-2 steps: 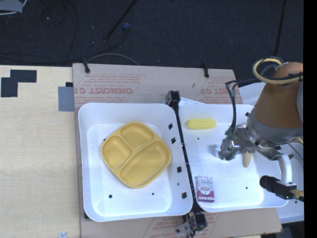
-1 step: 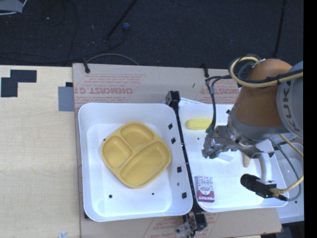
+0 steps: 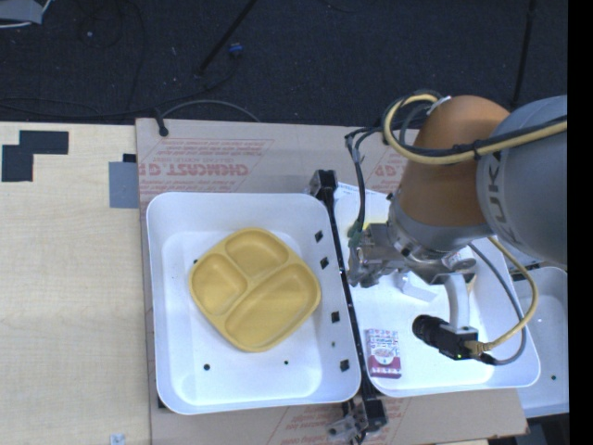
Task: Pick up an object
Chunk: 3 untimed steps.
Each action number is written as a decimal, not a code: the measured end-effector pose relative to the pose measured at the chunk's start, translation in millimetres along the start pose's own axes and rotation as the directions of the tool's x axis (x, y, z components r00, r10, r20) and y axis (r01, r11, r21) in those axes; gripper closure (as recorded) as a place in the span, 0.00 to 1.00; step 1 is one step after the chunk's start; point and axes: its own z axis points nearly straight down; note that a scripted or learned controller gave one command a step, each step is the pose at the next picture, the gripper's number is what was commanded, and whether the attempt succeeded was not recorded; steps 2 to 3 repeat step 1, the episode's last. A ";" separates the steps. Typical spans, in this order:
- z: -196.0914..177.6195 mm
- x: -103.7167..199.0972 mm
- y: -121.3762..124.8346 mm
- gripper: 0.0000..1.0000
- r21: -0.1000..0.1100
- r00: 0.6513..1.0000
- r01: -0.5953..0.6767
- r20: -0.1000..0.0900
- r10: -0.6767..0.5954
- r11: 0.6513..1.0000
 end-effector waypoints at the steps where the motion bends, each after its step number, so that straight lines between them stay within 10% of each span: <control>1: -4.0 49.2 17.4 1.00 0.000 1.000 0.000 0.000 0.000 1.000; 3: -4.0 49.2 17.4 1.00 0.000 1.000 0.000 0.000 0.000 1.000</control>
